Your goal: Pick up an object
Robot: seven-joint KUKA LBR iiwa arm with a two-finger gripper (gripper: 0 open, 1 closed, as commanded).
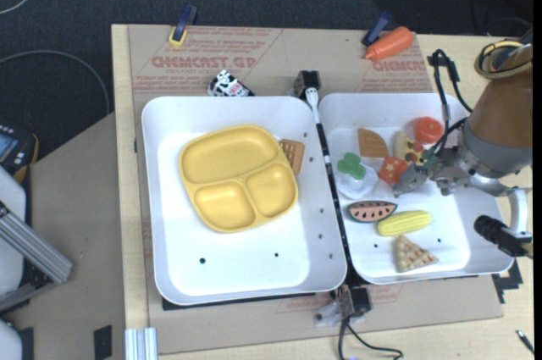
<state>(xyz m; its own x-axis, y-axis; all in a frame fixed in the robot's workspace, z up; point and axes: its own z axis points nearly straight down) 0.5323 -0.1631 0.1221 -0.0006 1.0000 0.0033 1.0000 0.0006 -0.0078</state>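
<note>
Camera view, from above: two white bins side by side. Right bin holds toy food: corn, watermelon, tomato. Gripper hangs low among them, near a red piece; jaw state cannot be told. Nothing looks lifted, so the pick seems undone.

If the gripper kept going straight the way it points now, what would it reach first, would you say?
Most likely the small red star-shaped toy, which lies just left of the gripper in the right white bin; the green toy sits beyond. Depth is unclear, so it might pass above.
</note>
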